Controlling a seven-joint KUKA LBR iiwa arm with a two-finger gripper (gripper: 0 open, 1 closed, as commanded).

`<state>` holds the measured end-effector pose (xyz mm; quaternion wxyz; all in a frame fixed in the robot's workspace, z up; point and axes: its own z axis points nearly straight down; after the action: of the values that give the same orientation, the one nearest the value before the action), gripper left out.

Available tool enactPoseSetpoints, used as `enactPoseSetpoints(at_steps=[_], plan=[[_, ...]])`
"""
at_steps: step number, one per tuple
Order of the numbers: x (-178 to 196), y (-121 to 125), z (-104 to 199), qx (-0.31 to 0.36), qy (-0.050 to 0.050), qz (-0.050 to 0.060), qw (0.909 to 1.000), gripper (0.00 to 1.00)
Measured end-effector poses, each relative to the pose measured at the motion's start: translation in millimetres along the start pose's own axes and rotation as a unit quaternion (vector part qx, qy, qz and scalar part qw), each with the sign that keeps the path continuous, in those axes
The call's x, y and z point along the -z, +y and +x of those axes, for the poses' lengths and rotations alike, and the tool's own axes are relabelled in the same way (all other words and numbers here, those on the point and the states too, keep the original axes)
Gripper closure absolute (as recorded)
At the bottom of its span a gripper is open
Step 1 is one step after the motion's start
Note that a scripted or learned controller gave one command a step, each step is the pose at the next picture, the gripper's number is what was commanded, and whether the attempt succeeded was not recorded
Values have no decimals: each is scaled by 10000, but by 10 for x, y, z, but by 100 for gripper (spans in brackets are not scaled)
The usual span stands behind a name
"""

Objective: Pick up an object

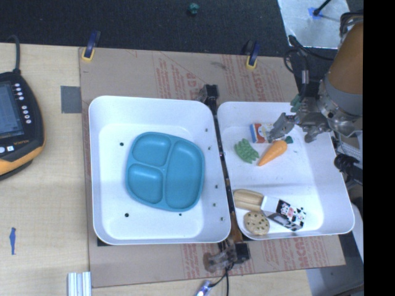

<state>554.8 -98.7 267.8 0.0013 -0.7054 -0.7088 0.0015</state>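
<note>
A: Camera view, from above: 2 white bins side by side; the left bin point(99, 165) holds a blue plate point(165, 171) with 3 sections; where is the gripper?

B: Over the right bin point(327, 184), at its far side; the gripper point(296, 130) has its fingers apart, nothing between them; the carrot point(273, 152) lies just below it.

A: And around it?

B: A green toy point(246, 151) left of the carrot; near the front rim, a bread piece point(248, 198), a cookie point(256, 222), a black-and-white toy point(289, 214).

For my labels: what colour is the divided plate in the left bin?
Light blue plate, seen in the camera view.
</note>
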Motion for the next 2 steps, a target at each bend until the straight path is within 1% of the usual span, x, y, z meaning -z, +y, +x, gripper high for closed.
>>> enactPoseSetpoints(at_steps=[1,2], plan=[[-698,499,-224,-3,-10,5,10000,0],[-1747,697,-78,-3,-4,-20,10000,0]])
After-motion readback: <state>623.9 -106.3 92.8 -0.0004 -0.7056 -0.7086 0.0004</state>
